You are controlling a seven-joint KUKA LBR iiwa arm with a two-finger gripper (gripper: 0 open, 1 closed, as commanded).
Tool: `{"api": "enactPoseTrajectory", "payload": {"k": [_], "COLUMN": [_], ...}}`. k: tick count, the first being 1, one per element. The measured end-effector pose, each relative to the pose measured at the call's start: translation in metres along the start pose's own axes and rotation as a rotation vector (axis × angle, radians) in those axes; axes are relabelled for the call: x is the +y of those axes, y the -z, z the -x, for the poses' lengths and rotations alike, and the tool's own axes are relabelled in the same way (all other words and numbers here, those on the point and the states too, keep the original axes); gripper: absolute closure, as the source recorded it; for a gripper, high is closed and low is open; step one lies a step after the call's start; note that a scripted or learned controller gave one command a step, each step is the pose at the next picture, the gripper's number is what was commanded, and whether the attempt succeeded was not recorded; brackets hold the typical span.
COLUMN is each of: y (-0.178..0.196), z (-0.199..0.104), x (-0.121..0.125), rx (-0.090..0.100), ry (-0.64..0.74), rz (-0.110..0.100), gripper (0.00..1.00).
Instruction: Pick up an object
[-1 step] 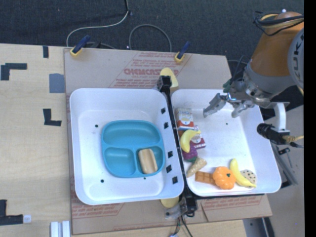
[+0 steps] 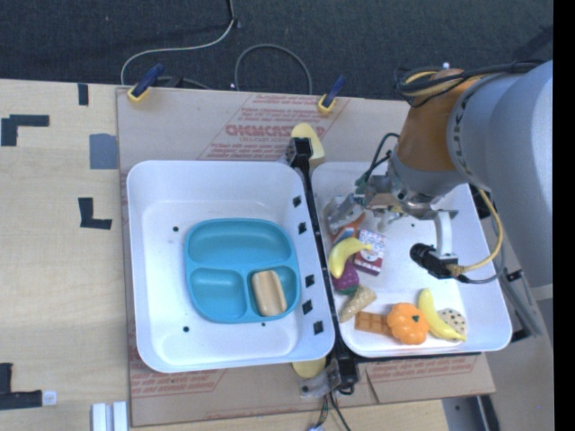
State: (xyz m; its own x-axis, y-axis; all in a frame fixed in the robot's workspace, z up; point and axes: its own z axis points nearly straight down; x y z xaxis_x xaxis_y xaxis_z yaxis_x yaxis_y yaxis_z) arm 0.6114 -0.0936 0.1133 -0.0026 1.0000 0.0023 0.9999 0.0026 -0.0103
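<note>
1. The yellow banana toy (image 2: pixel 342 256) lies in the right bin (image 2: pixel 490 317), just below the pincer (image 2: pixel 344 212) and apart from it.
2. The small red-and-white packet (image 2: pixel 369 252) lies just beside that banana, below and slightly right of the pincer.
3. The pincer hangs low over the upper left part of the right bin, close to the divider between the bins. Its grey fingers (image 2: pixel 340 210) point left with nothing visible between them; the width of the gap cannot be told.
4. Farther below the pincer lie a purple grape cluster (image 2: pixel 347 279), a waffle piece (image 2: pixel 358 300), an orange pumpkin toy (image 2: pixel 407 323), a second banana (image 2: pixel 436 315) and a cookie (image 2: pixel 454 321).
5. Left of the pincer, in the left bin (image 2: pixel 144 241), a blue sectioned plate (image 2: pixel 220 263) carries a bread roll (image 2: pixel 268 292) in its lower right compartment.
</note>
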Motion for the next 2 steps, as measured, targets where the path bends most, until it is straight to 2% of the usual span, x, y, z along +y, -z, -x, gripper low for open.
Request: {"api": "enactPoseTrajectory", "payload": {"k": [1, 2], "y": [-0.018, -0.026], "z": [0.080, 0.036], "x": [0.055, 0.001], "rx": [-0.006, -0.007], "ry": [-0.005, -0.001], "rz": [0.016, 0.015], "gripper": [0.00, 0.00]}}
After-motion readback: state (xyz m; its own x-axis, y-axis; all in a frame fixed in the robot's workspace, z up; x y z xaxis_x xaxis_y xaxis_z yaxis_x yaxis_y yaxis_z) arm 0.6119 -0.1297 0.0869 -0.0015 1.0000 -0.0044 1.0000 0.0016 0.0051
